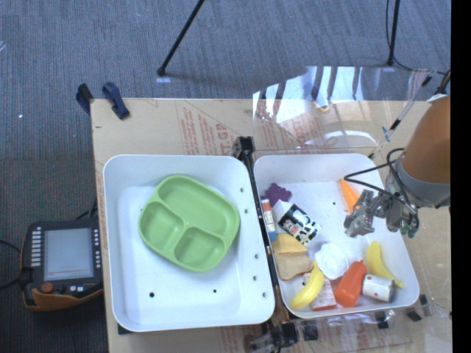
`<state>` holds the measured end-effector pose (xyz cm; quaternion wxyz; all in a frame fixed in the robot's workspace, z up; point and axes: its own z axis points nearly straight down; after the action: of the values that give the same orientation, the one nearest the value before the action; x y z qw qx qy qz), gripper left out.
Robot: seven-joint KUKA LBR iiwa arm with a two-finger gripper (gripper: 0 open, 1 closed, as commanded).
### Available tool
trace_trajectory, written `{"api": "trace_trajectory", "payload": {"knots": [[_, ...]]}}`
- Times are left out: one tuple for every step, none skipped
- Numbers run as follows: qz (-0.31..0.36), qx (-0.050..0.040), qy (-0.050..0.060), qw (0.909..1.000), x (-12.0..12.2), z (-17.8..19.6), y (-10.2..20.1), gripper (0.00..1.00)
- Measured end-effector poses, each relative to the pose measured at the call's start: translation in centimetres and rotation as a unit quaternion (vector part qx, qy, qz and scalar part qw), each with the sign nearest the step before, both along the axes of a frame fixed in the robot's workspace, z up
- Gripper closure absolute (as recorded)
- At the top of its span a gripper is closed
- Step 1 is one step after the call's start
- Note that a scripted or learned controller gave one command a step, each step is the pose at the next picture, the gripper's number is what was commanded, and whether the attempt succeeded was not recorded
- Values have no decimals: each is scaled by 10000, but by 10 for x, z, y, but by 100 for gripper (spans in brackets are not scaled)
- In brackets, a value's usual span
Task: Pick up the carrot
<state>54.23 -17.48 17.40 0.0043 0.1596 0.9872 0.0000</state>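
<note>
The carrot (pixel 348 193) is a small orange cone lying near the back right of the right bin (pixel 324 164), pointing toward the far wall. My gripper (pixel 359 222) hangs over the same bin, just to the right of and in front of the carrot, close to it. Nothing shows as held in it. The arm's grey wrist and orange band reach in from the right edge.
The right bin also holds purple grapes (pixel 277 194), a black-and-white carton (pixel 298 224), toast (pixel 292 265), two bananas (pixel 309 289) (pixel 381 262), a white crumpled item (pixel 333 259), an orange bottle (pixel 350 283) and a small can (pixel 377 287). A green divided plate (pixel 189 222) lies in the left bin (pixel 118 271).
</note>
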Motion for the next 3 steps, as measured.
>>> {"api": "trace_trajectory", "payload": {"knots": [[-2612,16,23,9653,20,49,-39,100],[-3325,26,111,9430,-51,-48,42,100],[-3875,21,54,9219,33,-89,-2,100]]}}
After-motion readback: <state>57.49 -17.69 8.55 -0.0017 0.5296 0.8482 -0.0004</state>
